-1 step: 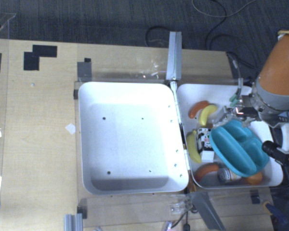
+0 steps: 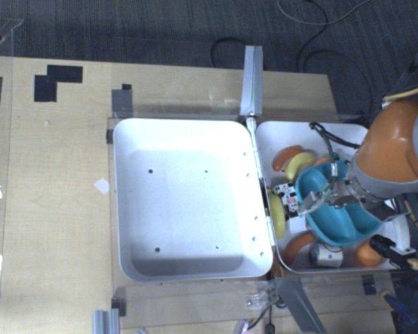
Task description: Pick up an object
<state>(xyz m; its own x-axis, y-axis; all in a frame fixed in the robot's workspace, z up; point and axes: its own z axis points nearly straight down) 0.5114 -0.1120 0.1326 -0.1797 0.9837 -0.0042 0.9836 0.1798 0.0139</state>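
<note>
Reaching in from your right, the arm (image 2: 393, 152) hangs over the right bin (image 2: 268, 141), its orange band sitting above the wrist. The hand (image 2: 319, 199) is low among the clutter there, right over the teal bowl (image 2: 338, 221), but you cannot tell whether it is spread or pressed together, nor whether anything sits between its parts; metal and glare blur that spot.

Look at what lies in that bin: a yellow banana (image 2: 297, 163) near the far wall with an orange-red piece (image 2: 285, 156) just beside it, a second yellow banana (image 2: 277, 218) along the near-left wall, a small black-and-white item (image 2: 287, 195) between the two bananas, a reddish piece (image 2: 298, 245) near the front wall, a silver can (image 2: 327, 256) beside it, and an orange ball (image 2: 368, 255) at the front right corner.

The left bin (image 2: 188, 193) sits touching the right one on the wooden tabletop (image 2: 49, 200). Black cables (image 2: 313, 16) trail across the dark floor beyond.
</note>
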